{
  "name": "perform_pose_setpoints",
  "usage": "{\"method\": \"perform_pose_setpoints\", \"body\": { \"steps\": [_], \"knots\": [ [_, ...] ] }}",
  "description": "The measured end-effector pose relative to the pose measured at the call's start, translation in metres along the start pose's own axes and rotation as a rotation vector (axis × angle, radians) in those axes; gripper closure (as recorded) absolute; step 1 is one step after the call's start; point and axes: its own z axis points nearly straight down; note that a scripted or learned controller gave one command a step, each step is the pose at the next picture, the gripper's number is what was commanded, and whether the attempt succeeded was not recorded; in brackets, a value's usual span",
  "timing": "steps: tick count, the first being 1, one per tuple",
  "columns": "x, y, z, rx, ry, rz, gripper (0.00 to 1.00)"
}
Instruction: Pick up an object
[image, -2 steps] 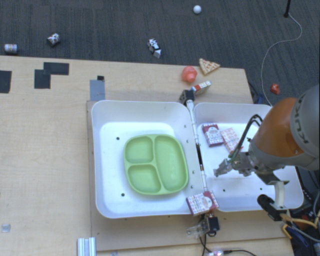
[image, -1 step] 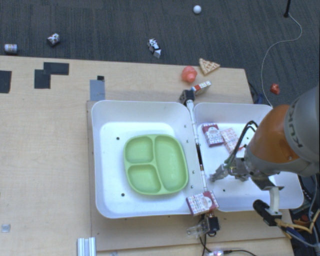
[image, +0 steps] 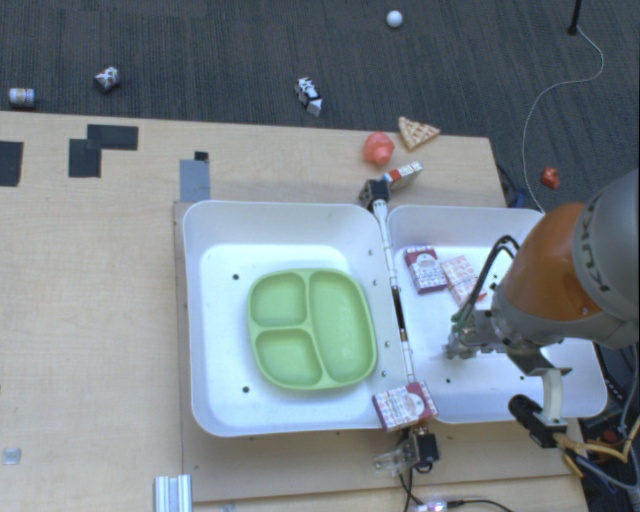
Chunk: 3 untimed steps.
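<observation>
In the right bin (image: 520, 400) the arm (image: 560, 275) hangs low, its pincer (image: 462, 340) just over the white floor, below and a little right of the two small red-and-white packets (image: 425, 268) and (image: 460, 275) that lie near the bin's upper left; whether the pincer is open or closed I cannot tell, since the wrist hides much of it, and nothing shows between its tips. The packets look like the nearest things to pick, and they are flat, so I judge a good try needs the tips to straddle one packet alone, coming straight down and closing across its narrow side, well off the bin wall (image: 392, 300) and off the neighbouring packet, which touches or nearly touches it. A third packet (image: 403, 404) rests on the rim at the bins' lower junction, tilted, and could slip if nudged. The left bin (image: 215, 330) holds a green divided plate (image: 310, 328), wide and shallow, likely hard to pinch except at its edge. The counter (image: 90, 330) is pale wood with dark tape patches (image: 100, 145) at upper left. Beyond its far edge a red ball (image: 378, 148), a pizza-slice toy (image: 417, 131) and a red-capped marker (image: 405, 174) lie near the bins, and small bits are scattered on the dark carpet (image: 220, 50), including a white ball (image: 394, 17).
</observation>
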Motion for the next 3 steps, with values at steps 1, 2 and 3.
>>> {"method": "perform_pose_setpoints", "body": {
  "steps": [1, 2, 3],
  "knots": [
    [0.000, 0.000, 0.000, 0.000, 0.000, 0.000, 0.00],
    [0.001, 0.001, -0.010, -0.003, 0.001, -0.002, 1.00],
    [0.001, 0.001, -0.010, -0.003, 0.001, -0.002, 0.00]
  ]
}}
